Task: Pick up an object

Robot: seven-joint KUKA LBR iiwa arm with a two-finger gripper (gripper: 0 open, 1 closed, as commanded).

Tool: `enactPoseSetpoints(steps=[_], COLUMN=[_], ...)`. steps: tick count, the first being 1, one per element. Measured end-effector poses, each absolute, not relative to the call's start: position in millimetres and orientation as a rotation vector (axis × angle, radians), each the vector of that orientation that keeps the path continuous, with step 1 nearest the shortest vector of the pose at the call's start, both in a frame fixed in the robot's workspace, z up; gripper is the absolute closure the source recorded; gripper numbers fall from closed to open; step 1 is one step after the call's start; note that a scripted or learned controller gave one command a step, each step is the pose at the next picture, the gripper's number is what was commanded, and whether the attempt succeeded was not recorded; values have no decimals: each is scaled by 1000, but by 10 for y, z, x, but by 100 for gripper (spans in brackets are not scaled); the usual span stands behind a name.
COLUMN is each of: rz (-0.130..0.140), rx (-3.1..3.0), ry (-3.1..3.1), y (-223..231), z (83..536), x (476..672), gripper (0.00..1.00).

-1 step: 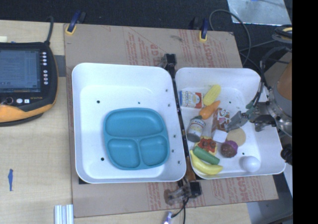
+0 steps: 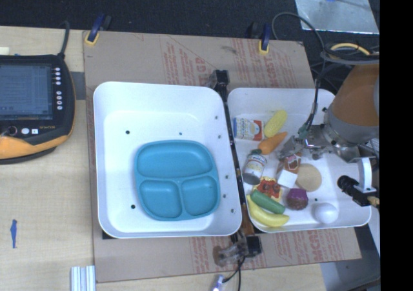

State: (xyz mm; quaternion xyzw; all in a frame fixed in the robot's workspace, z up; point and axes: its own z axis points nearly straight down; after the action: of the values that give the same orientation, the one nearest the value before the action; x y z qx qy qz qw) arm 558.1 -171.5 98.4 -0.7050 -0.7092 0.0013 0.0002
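Several toys: piled in the right bin (image 2: 347, 222).
Banana (image 2: 266, 217): nearest, front rim; light, curved, smooth; take hold across its middle.
White ball (image 2: 324, 211): beside it; round, probably slippery.
Corn cob (image 2: 275, 122): far end; ridged, likely easy to pinch.
Gripper (image 2: 302, 143): above the pile; finger state cannot be told.
Left bin (image 2: 116, 109): holds a blue tray (image 2: 176, 177).

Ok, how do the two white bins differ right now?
The left bin holds a single blue divided plate; the right bin holds a crowded heap of small toy foods, among them a banana, corn and a carrot. The arm and gripper hang over the right bin, not the left bin. Both are shallow, white and sit side by side.
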Motion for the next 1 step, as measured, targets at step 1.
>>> enactPoseSetpoints(steps=[1], rz=[6], rx=[-2212], ry=[-2228], y=[-1218], z=[920], x=[6132], gripper=[0])
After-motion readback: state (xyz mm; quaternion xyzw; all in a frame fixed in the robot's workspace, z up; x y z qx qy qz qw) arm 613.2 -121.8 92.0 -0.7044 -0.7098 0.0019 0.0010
